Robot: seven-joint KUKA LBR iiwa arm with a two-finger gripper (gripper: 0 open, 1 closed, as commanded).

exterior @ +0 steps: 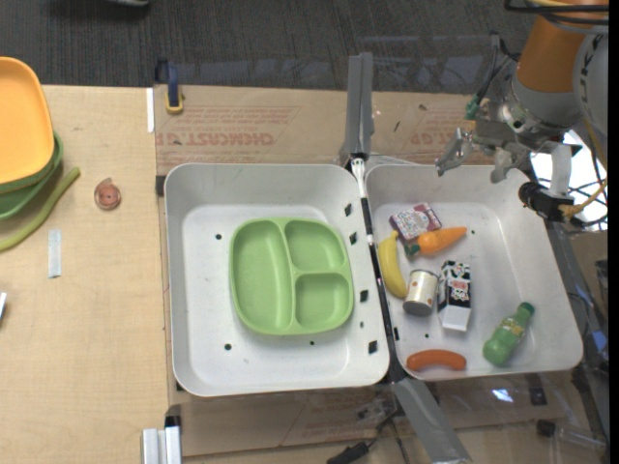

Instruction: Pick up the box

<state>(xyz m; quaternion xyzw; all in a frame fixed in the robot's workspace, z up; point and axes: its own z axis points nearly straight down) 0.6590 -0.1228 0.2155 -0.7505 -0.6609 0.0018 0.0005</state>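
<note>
While the gripper (481,159) hovers spread and empty above the right bin's (571,341) far rim, the purple box (414,221) lies near the carrot (440,241) and banana (391,268); a descent risks catching a neighbour instead.

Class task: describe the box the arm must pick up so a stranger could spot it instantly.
Find the right-hand white bin, the one crowded with toy food. At its middle, right of the small silver can, lies the small black-and-white carton box. It is the only black-and-white item there; the other small carton is purple.
</note>
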